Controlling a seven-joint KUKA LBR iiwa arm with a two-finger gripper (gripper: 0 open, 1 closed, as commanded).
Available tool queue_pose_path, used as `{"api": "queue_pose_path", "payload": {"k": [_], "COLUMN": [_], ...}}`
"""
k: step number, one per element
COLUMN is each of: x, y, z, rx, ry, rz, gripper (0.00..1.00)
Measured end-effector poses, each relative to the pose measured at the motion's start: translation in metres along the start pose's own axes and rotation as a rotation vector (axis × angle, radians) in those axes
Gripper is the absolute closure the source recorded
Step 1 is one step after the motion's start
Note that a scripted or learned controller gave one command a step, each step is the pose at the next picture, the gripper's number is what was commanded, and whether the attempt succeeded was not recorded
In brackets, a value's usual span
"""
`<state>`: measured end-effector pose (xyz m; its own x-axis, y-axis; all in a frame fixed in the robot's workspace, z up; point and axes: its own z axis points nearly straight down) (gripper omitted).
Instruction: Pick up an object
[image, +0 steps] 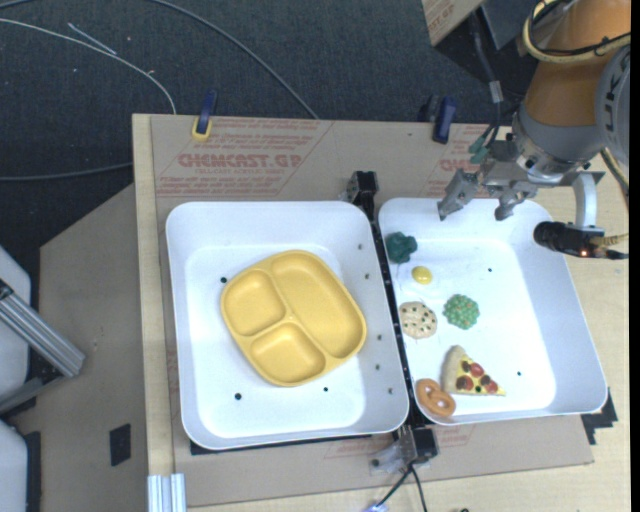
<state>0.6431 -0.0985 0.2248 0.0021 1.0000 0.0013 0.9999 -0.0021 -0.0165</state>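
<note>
Jaws (480, 201) spread and empty are held over the right bin's (560, 300) far edge; descent onto the toy food is still required.

Bench (150, 160) (brown) under two bins (190, 330)

A robotics lab: a brown cardboard-covered surface (250, 150) clamped with blue clips (205, 112) carries two shallow white plastic bins (190, 300), loose grey cables (120, 60) trail over dark carpet, and toy foods (461, 311) lie below a grey-and-orange industrial arm (570, 70).
</note>
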Motion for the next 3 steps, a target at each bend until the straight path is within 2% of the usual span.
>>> {"api": "queue_pose_path", "payload": {"k": [1,3], "x": [0.000,0.007], "y": [0.002,0.000], "z": [-0.009,0.077], "rx": [-0.015,-0.013], "ry": [-0.001,-0.001], "rz": [-0.002,-0.002], "gripper": [0.00,0.00]}}
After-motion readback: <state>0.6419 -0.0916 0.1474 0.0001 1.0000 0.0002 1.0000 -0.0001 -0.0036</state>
